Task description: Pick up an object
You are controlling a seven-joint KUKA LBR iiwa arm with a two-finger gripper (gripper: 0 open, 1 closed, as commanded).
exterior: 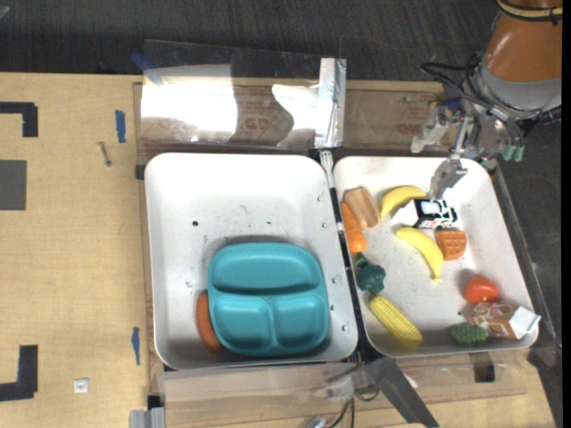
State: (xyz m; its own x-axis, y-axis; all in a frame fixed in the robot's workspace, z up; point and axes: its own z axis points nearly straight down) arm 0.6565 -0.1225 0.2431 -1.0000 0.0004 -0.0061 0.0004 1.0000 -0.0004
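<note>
You see the tan wooden tabletop [62, 266] carrying two shallow white plastic bins side by side. Take the teal three-compartment plastic tray [267, 299] as your landmark: it lies flat in the near half of the left bin [178, 194], and an orange rounded toy [205, 321] peeks out from under its left edge, mostly hidden.

Right of the tray, past the divide between the bins, the right bin [406, 169] holds the toy food. A tan hot-dog bun toy [361, 207] and an orange carrot toy [355, 235] lie nearest the tray, along the bin's left wall. Just below them sits a dark green broccoli toy [371, 277], then a yellow corn cob [395, 320] angled toward the near rim. Farther right from the tray you find two yellow bananas, a curved one [401, 198] toward the far side and a longer one [423, 248] below it. A small black-and-white packet [435, 210] lies between them, touching an orange waffle-textured piece [451, 242]. Farthest from the tray are a red tomato toy [482, 289], a green leafy piece [468, 333] and a small brown-and-white carton [505, 319] in the near right corner.

The pincer [446, 177] hangs over the far side of the right bin, just above the packet. You cannot tell how wide it stands, and nothing visibly sits in it.
</note>
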